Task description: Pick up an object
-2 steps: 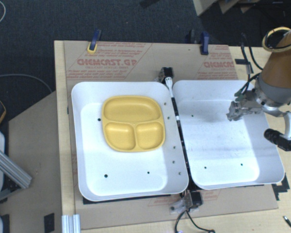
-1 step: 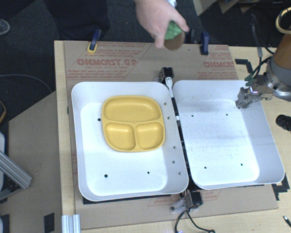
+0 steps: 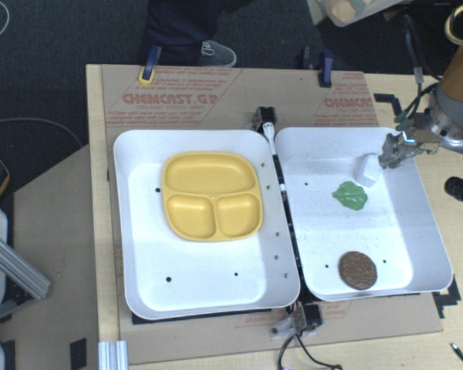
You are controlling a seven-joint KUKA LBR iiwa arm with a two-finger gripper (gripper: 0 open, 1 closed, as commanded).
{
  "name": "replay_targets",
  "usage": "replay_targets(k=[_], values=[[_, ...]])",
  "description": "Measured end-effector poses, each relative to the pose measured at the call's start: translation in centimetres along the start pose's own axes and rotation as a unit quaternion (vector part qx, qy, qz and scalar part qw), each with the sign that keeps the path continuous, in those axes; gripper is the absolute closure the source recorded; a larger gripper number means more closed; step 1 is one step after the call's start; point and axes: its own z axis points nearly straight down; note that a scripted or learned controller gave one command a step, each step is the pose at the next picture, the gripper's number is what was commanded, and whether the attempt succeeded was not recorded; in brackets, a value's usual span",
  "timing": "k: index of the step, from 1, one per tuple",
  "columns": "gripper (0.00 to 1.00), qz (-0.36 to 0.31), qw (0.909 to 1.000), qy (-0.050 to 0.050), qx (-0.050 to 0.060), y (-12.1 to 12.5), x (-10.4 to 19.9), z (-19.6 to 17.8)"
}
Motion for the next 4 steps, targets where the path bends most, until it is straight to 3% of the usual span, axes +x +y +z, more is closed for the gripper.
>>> replay_targets(k=[2, 3, 4], values=[[1.00, -0.002, 1.0000, 0.002, 0.004, 0.0, 10.3, 0.1], [1.00, 0.000, 1.0000, 0.002, 0.004, -1.7, 11.8, 0.2], [1.00, 0.000, 1.0000, 0.001, 0.001, -1.4, 11.0, -0.9]])
